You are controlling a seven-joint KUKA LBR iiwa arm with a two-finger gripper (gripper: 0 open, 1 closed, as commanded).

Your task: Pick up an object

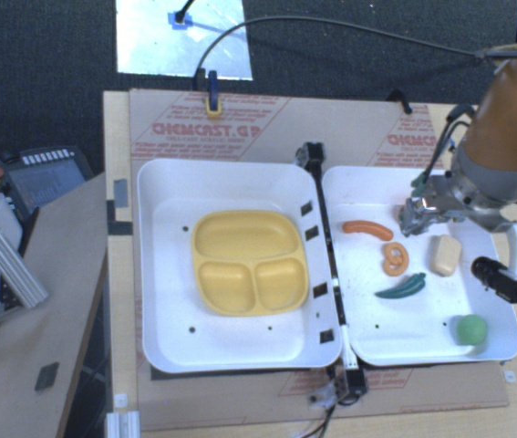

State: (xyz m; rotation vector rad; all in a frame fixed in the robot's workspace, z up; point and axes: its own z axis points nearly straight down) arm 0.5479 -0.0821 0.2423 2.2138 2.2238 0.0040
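We count five items in the right white bin [422, 349]: nearest, a green ball [470, 328], then a dark green pepper [402, 287], a cream block [446, 255], an orange ring [395, 259] and an orange-red sausage [367, 229]. The gripper [418, 215] hovers beside the sausage, partly hidden; we cannot tell its grasp. One yellow divided tray [249, 261] occupies the left white bin [162, 336].

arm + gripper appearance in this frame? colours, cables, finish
The arm shows a broad rounded orange band, with grey housing below it. A black cable runs down its near side to the wrist. The gripper is bare silvery metal, compact and blocky, with a shiny finish.
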